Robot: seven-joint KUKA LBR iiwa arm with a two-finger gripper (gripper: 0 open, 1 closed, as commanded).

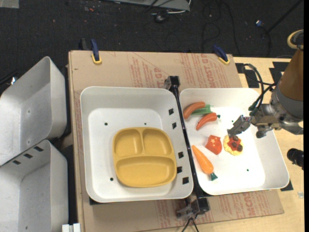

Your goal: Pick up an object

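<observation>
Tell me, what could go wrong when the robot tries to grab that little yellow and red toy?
The gripper sits right over the small yellow and red toy, which looks flat, so the grab might slip off. The red strawberry lies close beside it and could get bumped or grabbed by mistake.

Right bin (pixel 270 178) holds two carrots (pixel 203 160), a chili (pixel 206 120), strawberry (pixel 214 144) and yellow piece (pixel 235 148).
</observation>
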